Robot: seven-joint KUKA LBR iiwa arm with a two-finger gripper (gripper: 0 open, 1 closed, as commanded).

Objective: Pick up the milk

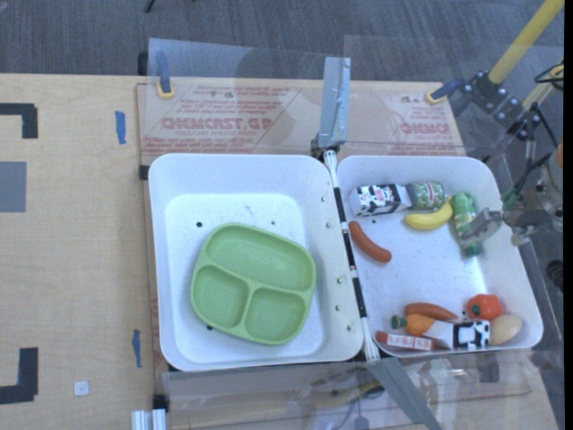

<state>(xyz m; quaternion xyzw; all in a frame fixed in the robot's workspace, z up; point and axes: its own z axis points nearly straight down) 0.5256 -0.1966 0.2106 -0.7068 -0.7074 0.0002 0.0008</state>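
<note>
Looking down through the camera view, located the milk as a small cow-patterned carton in the right bin, near that bin's far left corner. Noted it lying just beside a green can, with a banana near its right end and a red sausage a little nearer the camera, apart from it. Recorded a second black-and-white patterned item at the near right of the same bin; could not tell whether it was also a milk carton, being too small to read.

Found the gripper at the right side of the right bin, beside a green vegetable and well apart from the carton. Could not tell whether the claw was open or closed, nor whether it gripped anything.

Judged the carton to be a light toy box: probably stiff-walled, smooth and somewhat slippery, not fragile. Recommended taking hold across its two long flat sides at mid-length, approaching from above, clear of the can and banana. Expected a risk of nudging the can, or of the carton sliding against the bin wall, under an off-centre closure.

Noted a green divided plate in the left bin, not involved.
</note>
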